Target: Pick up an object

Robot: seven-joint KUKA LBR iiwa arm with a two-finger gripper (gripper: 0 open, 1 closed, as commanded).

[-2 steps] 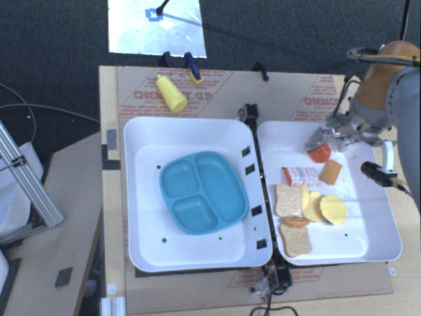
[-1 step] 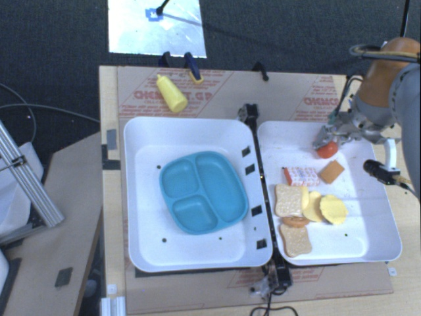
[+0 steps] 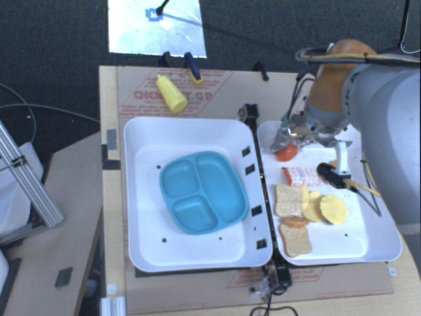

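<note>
Gripper (image 3: pixel 287 141) low in right bin (image 3: pixel 375 242), at its far-left corner
Red tomato (image 3: pixel 286 153) lies directly beneath the tip, touching or nearly so; finger state cannot be told. Blue divided plate (image 3: pixel 202 191) sits in left bin (image 3: pixel 141 176)

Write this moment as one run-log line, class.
arm: over right bin | gripper: above red-orange piece | grasp: unconfirmed | left bin: blue tray
</note>
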